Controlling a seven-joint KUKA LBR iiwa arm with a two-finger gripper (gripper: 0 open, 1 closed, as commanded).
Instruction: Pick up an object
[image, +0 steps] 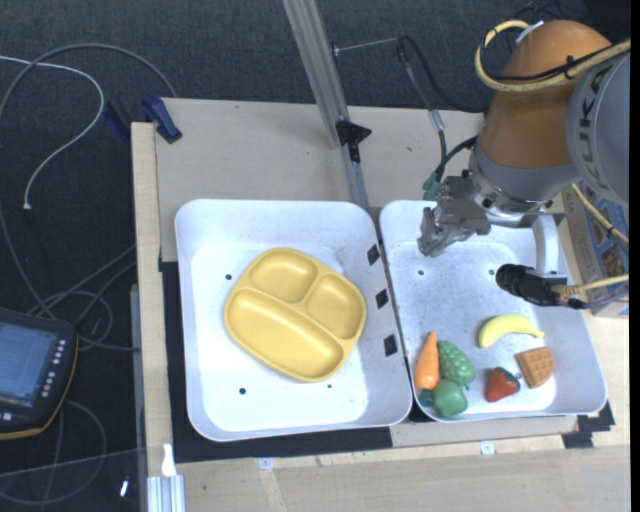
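1. I see the arm at 1 o'clock, over the right bin.
2. Yellow divided plate sits mid left bin.
3. Gripper hangs at the right bin's 11 o'clock; nothing gripped, finger gap I can't tell.
4. Toys cluster at the bin's 6 o'clock: banana, carrot, green vegetable, waffle, strawberry.

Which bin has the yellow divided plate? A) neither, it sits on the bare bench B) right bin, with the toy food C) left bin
C: the yellow divided plate lies in the left bin, while the banana, carrot and the other toy food sit in the right bin.
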